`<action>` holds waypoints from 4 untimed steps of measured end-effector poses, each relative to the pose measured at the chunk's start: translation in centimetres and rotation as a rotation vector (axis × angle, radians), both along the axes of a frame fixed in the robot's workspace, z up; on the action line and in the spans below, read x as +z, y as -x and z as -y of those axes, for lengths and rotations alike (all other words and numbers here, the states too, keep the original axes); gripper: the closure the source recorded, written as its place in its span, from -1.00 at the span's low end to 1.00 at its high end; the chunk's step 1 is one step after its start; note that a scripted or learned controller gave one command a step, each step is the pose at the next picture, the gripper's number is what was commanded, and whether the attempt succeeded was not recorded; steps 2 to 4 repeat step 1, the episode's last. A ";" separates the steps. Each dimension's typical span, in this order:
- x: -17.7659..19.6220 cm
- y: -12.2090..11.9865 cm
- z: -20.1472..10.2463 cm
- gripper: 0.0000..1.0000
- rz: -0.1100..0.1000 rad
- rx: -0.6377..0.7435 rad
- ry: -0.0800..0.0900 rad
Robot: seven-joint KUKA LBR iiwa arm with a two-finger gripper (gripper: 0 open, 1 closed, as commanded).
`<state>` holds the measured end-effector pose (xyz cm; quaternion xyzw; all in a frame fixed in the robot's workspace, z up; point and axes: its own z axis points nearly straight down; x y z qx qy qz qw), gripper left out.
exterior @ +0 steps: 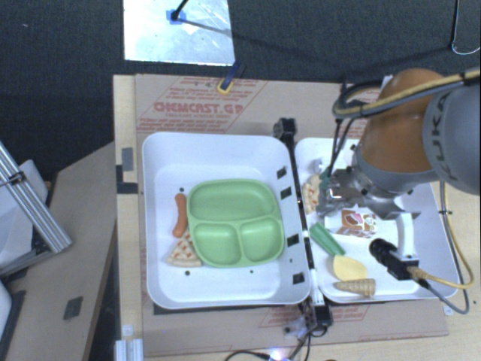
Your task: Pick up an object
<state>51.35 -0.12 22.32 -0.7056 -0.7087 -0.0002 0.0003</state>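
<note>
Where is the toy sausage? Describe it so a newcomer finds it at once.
Start at the left white bin, the one holding the green divided tray. Look in the strip of bin floor just left of that tray. The sausage is the slim reddish-orange stick lying lengthwise there, right above the tan waffle-patterned triangle; it alone is long, smooth and red.

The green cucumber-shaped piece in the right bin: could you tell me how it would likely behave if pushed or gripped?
The green piece looks like smooth moulded toy food, so probably stiff, light and a bit slippery. Its rounded, elongated shape suggests it may roll sideways if nudged. It lies close to the yellow piece, so a push could shift that too.
</note>
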 end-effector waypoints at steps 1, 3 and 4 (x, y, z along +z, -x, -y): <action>1.0 -1.0 0.9 1.00 0.003 -0.004 0.001; 1.0 -1.0 0.9 1.00 0.003 -0.004 0.001; 1.0 -1.0 0.9 1.00 0.003 -0.004 0.001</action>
